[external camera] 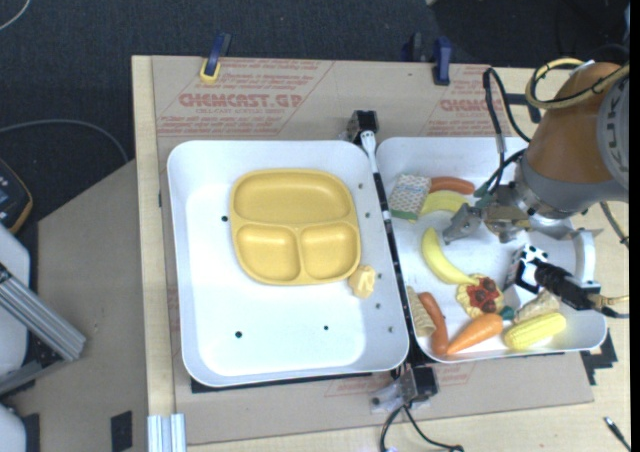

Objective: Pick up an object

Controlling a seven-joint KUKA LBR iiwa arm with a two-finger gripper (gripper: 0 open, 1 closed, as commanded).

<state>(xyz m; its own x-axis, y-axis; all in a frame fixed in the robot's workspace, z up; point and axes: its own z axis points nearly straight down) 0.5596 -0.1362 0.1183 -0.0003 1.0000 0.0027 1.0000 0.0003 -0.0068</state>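
The grey metal two-finger gripper (468, 223) is hovering over the right shallow white plastic bin (440, 152); whether its claw is parted or closed cannot be told. Just beside it the smooth curved yellow plastic banana (440, 258) is lying in that bin, its long axis running from upper left to lower right. An orange carrot (474, 333) and a bumpy yellow corn cob (536, 330) are sharing the bin. The left white bin (195, 270) is holding a glossy yellow three-compartment plate (295, 224).
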